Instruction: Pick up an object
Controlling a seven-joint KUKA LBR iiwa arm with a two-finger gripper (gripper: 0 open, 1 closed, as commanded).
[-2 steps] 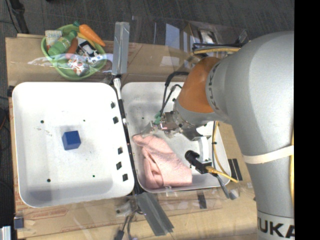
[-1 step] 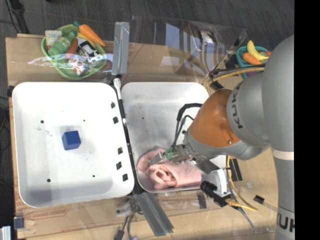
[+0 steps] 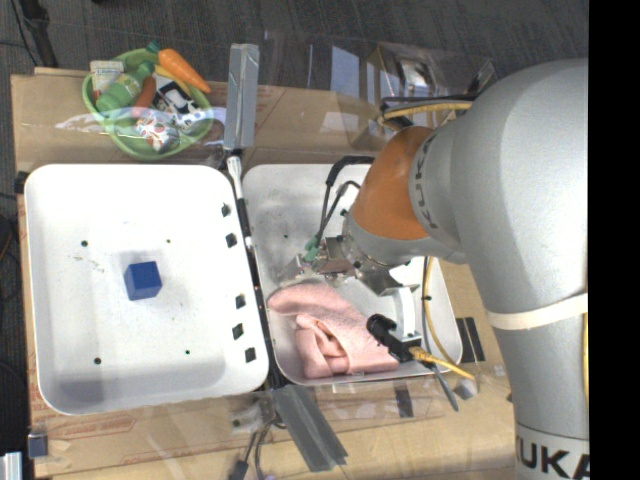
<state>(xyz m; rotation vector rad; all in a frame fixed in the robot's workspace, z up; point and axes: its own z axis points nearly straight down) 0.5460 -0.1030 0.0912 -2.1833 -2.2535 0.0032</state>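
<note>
Bench (image 3: 60,88) with two white bins (image 3: 60,268) and green bowl (image 3: 130,143)

- We are looking down on a bench (image 3: 330,118) with a brown, cardboard-like top; it is lying under two white bins.
- A dark grey floor (image 3: 330,8) is showing beyond the far edge of the bench.
- A green bowl (image 3: 135,140) full of small colourful items is sitting on the far left corner of the bench.
- Clear plastic sheeting (image 3: 400,73) is reflecting light at the far side.
</note>
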